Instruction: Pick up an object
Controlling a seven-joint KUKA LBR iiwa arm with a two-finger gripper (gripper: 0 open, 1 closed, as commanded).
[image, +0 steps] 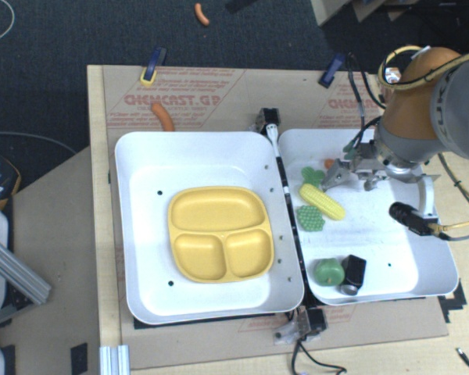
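My gripper [352, 177] hangs over the back of the right bin [422, 272], its two fingers spread open with nothing between them. Just left of it and a little nearer lies a yellow corn cob [322, 201], with a green knobbly piece [311, 218] beside it. A green leafy piece [311, 176] and a tiny orange bit [329, 163] lie at the back left of this bin. At the bin's front sit a round green fruit [328, 271] and a black block [353, 272], touching each other.
The left bin [141, 209] holds a yellow three-compartment plate [220, 233]. An orange carrot-like toy [163, 116] lies on the cardboard behind that bin. Clamps [152, 66] grip the board's back edge. A black cable connector [410, 218] hangs from the arm over the right bin.
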